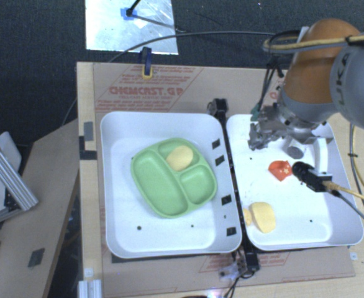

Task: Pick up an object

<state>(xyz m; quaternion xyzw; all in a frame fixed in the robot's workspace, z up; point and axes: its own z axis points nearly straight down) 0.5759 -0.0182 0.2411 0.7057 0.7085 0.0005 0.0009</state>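
Observation:
In the right bin (pixel 340 228) a small red object (pixel 279 169) lies near the middle, and a yellow object (pixel 261 216) lies toward the front left. My gripper (pixel 259 138) hangs over the back left of that bin, up and to the left of the red object, with nothing seen between its fingers. The left bin (pixel 123 228) carries a green divided plate (pixel 172 177), tilted, with another yellow object (pixel 181 158) in its upper compartment.
A black divider with clips (pixel 227 179) runs between the two bins. A yellow cable (pixel 356 194) trails across the right bin's right side. A cardboard sheet (pixel 151 89) lies under the bins, and a silvery sheet (pixel 129 17) sits behind them.

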